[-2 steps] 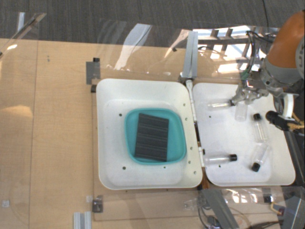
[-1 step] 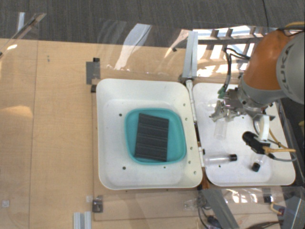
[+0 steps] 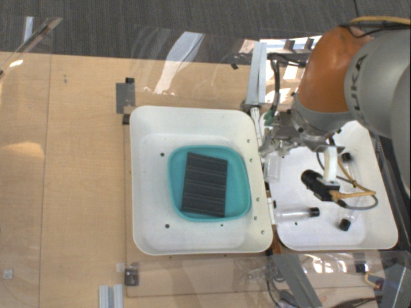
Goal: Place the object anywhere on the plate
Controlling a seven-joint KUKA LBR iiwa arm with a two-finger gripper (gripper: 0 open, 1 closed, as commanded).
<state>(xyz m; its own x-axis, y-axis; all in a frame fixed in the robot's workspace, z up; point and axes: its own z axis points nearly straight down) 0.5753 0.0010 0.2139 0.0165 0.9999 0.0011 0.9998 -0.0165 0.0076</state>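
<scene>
A dark grey ribbed rectangular block lies flat on the teal plate, which sits in the middle of the left white bin. The block rests well inside the plate's rim, slightly tilted. My gripper hangs under the orange-banded wrist over the left edge of the right bin, just right of the divide between the bins. It is apart from the block and the plate, and nothing shows in its grasp.
In the right bin a clear tube with a black cap lies near the front left, and a small black piece sits to its right. The arm covers the bin's back part. Wooden benchtop surrounds the bins.
</scene>
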